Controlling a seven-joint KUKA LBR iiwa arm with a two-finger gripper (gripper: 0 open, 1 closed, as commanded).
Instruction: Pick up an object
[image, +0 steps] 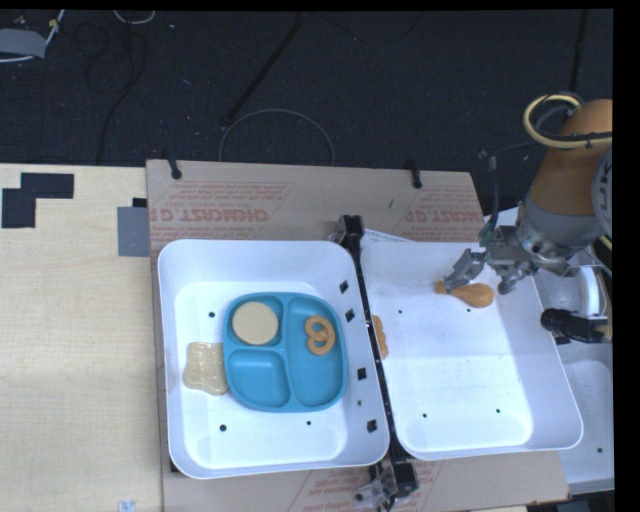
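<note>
Left bin (200, 270): blue divided tray (283, 352) near its front edge, carrying a round cracker (254, 323) and a pretzel (319, 335) in its two back compartments; pale toast slice (205, 368) touching the tray's left side. Right bin (450, 420): small orange piece (379, 337) against its left wall; orange drumstick (471, 293) near the back right corner. My claw (488, 274) hangs open just over that drumstick, gripping nothing.

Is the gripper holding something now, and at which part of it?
Cannot be told. The gripper is right at the orange food piece in the right bin, but a hold is not visible.
</note>
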